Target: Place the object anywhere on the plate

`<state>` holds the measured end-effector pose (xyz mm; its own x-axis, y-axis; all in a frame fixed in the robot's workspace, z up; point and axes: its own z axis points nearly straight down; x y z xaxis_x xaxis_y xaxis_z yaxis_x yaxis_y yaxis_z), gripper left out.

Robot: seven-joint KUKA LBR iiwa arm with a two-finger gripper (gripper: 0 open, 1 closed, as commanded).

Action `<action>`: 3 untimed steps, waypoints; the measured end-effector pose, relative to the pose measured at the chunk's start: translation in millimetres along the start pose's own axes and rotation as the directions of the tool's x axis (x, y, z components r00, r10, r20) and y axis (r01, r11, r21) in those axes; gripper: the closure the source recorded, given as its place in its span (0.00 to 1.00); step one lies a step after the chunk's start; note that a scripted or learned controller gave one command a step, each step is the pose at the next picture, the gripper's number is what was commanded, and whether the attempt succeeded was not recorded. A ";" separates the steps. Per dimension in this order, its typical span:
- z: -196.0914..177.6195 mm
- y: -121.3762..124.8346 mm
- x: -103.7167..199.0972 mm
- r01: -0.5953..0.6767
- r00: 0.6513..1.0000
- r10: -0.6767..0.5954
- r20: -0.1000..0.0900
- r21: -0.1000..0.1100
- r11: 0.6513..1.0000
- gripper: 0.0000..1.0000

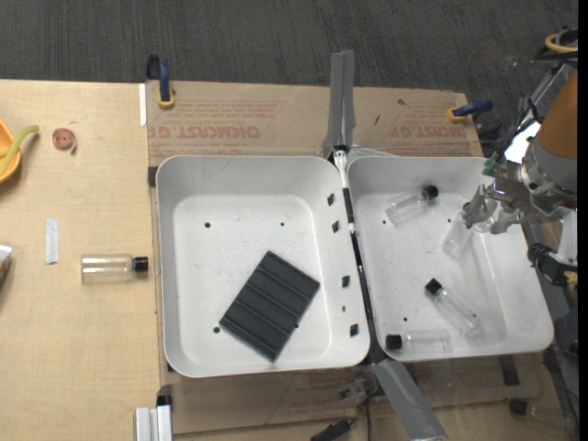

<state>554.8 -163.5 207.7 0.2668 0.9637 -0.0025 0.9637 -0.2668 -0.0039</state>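
Camera view: the claw hangs over the right bin; its state cannot be told. Clear vials lie left of and below it. The dark ribbed plate, far left in the other bin, bears nothing. Placement appears not yet done.

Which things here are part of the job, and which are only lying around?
Part of the job:
- dark ridged plate in the left bin
- clear vials, for example, in the right bin
- gripper above the right bin

Lying around:
- vial on the bench
- blue clamps, one at
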 end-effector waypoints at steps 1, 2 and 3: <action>-101.3 61.9 37.8 0.240 0.971 -0.240 0.001 -0.003 0.971 1.00; 15.5 7.0 67.3 0.422 0.906 -0.423 -0.001 -0.001 0.906 1.00; -59.3 62.4 150.3 0.491 0.871 -0.491 0.001 -0.004 0.871 1.00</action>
<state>655.3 -35.2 266.4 -0.2406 0.9706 -0.0017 0.9706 0.2406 -0.0004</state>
